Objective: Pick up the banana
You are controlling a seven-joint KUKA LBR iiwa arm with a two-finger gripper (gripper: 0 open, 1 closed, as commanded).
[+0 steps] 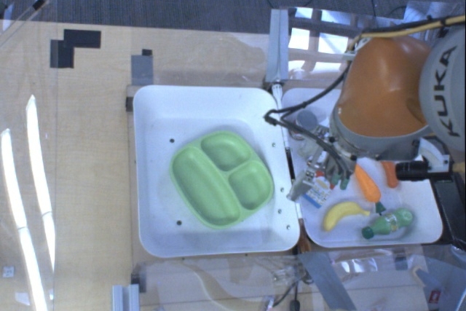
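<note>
Banana in right bin, arm marked KUKA

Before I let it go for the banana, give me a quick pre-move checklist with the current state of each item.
1. Banana in sight in the right bin: ok.
2. Banana free of the gripper; nothing held: ok.
3. Gripper above the banana: not ok, it sits up and left of it, near the bin's left wall.
4. Room around the banana: not ok, a carrot and a green bottle lie close on its right.
5. Opening wide enough for the grasp: cannot tell.
6. Left bin with the green divided plate away from the path: ok.
</note>
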